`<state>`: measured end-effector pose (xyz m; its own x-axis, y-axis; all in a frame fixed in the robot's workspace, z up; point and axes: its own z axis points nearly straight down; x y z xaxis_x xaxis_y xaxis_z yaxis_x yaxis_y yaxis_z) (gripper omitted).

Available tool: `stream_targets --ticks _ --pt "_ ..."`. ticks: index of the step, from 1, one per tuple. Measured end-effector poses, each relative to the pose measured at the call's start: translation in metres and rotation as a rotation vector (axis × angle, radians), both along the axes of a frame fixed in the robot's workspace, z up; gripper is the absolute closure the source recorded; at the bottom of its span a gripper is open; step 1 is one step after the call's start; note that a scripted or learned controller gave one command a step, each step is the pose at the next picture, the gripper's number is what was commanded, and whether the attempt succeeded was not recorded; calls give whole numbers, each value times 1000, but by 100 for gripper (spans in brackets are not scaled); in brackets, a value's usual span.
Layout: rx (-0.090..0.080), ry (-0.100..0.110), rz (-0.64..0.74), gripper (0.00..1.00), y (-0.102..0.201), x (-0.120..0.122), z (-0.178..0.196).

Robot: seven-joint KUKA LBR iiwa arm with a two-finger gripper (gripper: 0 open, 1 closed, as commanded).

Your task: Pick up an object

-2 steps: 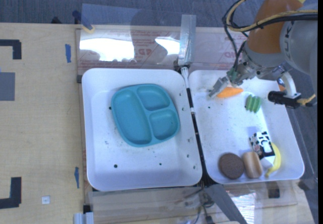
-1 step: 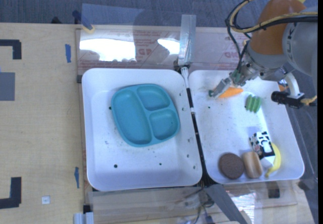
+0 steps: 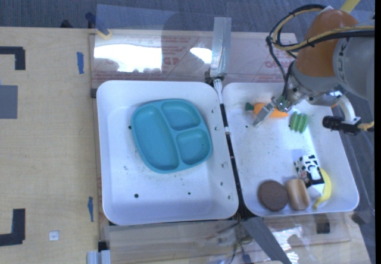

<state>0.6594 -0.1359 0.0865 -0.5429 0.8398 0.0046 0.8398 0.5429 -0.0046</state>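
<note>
White bins side by side on bench. Left bin (image 3: 113,191) holds a blue tray (image 3: 171,134) with three compartments, lying flat near centre. Right bin (image 3: 262,156) holds several items: carrot (image 3: 263,111) at the far edge, green piece (image 3: 298,122) just right of it, brown disc (image 3: 273,195), bun (image 3: 297,193) touching the disc, banana (image 3: 324,190) at the near right corner, black-and-white item (image 3: 308,169) just above the banana. Arm (image 3: 333,60) reaches in from the right. Gripper (image 3: 269,110) is low over the carrot, fingers on either side of its orange body; they look closed on it, carrot still at bin floor level.
</note>
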Motion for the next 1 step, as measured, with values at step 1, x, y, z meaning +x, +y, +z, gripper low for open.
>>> stream_targets --ticks 1 --pt "-2 -12 0 100 0 3 13"
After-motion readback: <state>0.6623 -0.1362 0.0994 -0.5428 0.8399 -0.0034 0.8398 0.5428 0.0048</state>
